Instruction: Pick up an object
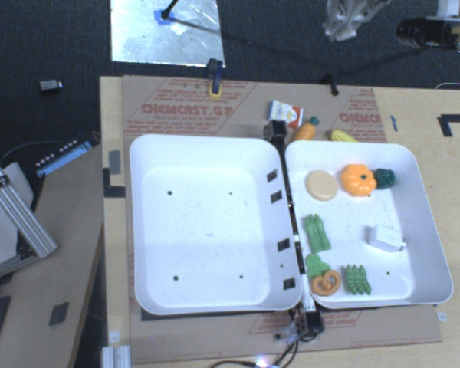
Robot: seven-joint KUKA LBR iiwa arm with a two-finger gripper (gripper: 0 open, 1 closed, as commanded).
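The right bin holds several toy foods. An orange pumpkin sits at the back, with a beige disc to its left and a dark green broccoli piece to its right. A green asparagus bunch lies along the left wall and a white block rests mid-right. Near the front are a leafy green piece, an orange-brown pretzel and green pea pods. My gripper hangs high beyond the bins' far edge, well away from all of them, with nothing seen in it.
The left bin adjoins the right one along a hinged divider. Behind the bins on the cardboard lie a carrot, a yellow piece and a small white-red box. A yellow clamp and a metal sheet are farther back.
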